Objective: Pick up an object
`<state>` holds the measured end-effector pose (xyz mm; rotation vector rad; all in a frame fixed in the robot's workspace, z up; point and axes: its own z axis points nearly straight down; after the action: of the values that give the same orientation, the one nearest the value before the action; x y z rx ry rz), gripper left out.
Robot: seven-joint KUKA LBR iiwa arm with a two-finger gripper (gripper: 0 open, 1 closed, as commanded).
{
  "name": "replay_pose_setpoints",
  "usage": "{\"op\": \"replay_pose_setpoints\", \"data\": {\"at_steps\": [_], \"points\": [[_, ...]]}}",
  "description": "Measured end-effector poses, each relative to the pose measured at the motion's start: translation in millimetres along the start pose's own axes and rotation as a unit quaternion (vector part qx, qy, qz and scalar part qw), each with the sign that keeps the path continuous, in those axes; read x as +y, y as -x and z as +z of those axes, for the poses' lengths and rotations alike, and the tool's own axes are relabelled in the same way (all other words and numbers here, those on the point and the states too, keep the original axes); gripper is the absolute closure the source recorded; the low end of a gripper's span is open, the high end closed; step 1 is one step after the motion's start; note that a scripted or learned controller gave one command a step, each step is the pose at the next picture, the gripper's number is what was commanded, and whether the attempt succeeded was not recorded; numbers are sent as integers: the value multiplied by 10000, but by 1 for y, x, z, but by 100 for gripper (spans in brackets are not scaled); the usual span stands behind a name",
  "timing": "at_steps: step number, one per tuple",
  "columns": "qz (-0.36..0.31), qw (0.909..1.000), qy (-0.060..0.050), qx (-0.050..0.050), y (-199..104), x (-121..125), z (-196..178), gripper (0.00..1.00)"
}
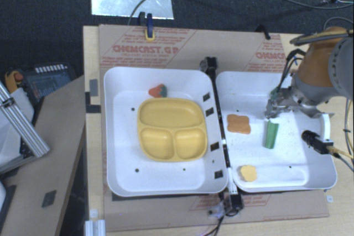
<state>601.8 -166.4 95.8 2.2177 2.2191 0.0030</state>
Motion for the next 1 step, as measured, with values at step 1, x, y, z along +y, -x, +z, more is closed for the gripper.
{"op": "replay_pose_setpoints", "data": {"at_steps": [1], "points": [[-23, 10000, 19, 0, -6, 3, -63, 100]]}}
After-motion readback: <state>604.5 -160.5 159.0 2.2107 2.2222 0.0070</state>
